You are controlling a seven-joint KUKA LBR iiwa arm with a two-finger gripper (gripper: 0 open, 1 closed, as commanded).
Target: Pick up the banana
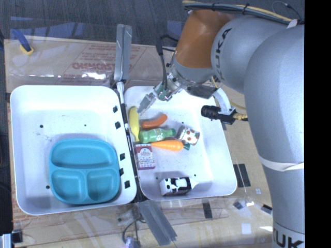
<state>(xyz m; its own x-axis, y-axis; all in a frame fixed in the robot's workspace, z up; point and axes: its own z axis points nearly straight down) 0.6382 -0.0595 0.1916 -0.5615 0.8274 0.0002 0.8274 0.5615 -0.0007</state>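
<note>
The hand (146, 103), apparently slightly parted and holding nothing, hangs just above the banana (134, 123). Directly beside it lie a sausage (154, 121) and green bottle (156, 135), so closing fingers might snag those instead.

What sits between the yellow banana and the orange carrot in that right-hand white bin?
In the camera view, a green plastic bottle lies between the yellow banana and the orange carrot, its left end against the banana.

Yellow banana (134, 123) lengthwise against right bin's left wall, beside green bottle
</note>
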